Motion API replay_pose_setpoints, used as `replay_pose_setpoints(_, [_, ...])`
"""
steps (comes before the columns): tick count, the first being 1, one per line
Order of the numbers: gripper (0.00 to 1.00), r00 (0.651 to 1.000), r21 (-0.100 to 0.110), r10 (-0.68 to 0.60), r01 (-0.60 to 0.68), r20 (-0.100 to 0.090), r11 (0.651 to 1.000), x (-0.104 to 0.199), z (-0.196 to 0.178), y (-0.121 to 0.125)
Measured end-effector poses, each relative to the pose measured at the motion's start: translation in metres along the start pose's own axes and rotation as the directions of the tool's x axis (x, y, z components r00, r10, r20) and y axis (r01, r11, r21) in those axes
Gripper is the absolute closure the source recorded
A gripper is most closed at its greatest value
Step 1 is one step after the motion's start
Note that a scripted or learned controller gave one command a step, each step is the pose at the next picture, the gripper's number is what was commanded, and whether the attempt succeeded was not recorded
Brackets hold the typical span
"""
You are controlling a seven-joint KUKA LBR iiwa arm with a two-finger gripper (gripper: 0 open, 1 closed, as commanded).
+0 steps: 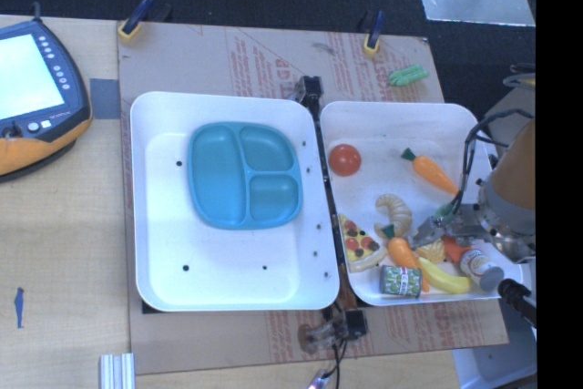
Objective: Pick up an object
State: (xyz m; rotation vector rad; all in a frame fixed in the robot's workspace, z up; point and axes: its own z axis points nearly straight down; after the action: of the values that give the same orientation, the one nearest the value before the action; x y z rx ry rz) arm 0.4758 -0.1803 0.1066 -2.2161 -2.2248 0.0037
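Observation:
The right bin (pixel 401 116) holds several toy foods: a red tomato (pixel 344 159), a carrot (pixel 430 170), a pale croissant (pixel 394 212), a pizza slice (pixel 358 244), a second carrot (pixel 401 251), a green can (pixel 400 281), a yellow banana (pixel 444 277) and a small bottle (pixel 473 263). My gripper (pixel 439 230) hangs low over the bin's right front part, just above the pile between the croissant and the banana. The arm's wrist (pixel 512 196) covers the bin's right edge. Nothing shows clearly held in the gripper.
The left bin (pixel 164 223) carries a blue divided plate (pixel 244 175). A green toy (pixel 407 76) lies on the cardboard behind the right bin. An orange-rimmed tablet pendant (pixel 36 96) sits at the far left. Clamps (pixel 135 18) grip the cardboard's back edge.

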Motion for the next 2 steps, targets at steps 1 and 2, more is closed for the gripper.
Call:
replay_pose_setpoints(1, [1.0,1.0,-0.001,-0.006,0.006,0.003,1.0,-0.001,-0.011,0.001])
replay_pose_setpoints(2, [1.0,1.0,0.0,-0.001,0.001,-0.001,1.0,0.047,-0.079,0.035])
